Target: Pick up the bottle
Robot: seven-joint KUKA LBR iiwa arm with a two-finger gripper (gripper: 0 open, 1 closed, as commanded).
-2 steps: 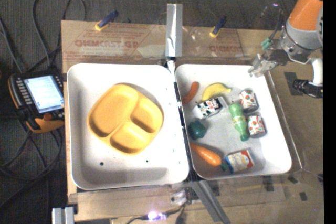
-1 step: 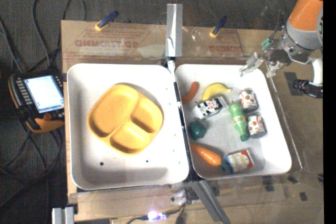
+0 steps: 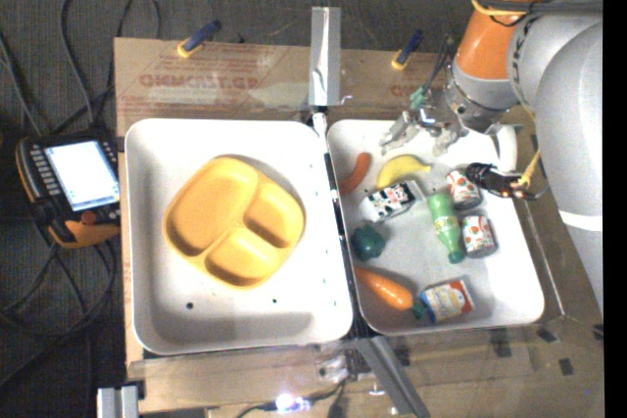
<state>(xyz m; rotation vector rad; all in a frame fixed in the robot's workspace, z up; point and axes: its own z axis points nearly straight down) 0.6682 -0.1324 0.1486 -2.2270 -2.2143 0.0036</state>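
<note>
The bottle [image 3: 446, 226] is green with a pale label and lies on its side in the middle of the right bin [image 3: 524, 301]. My gripper [image 3: 420, 134] hangs over the bin's far edge, above the yellow banana [image 3: 402, 171] and well behind the bottle. Its fingers [image 3: 397, 134] stand apart, open, with nothing between them.
Around the bottle lie a small milk carton [image 3: 390, 199], a dark green pepper [image 3: 368, 242], a carrot [image 3: 384, 289], a sausage [image 3: 355, 171] and three cans [image 3: 478, 233]. A white cup [image 3: 505, 148] sits at the far right. The left bin [image 3: 147, 308] holds a yellow divided plate [image 3: 235, 220].
</note>
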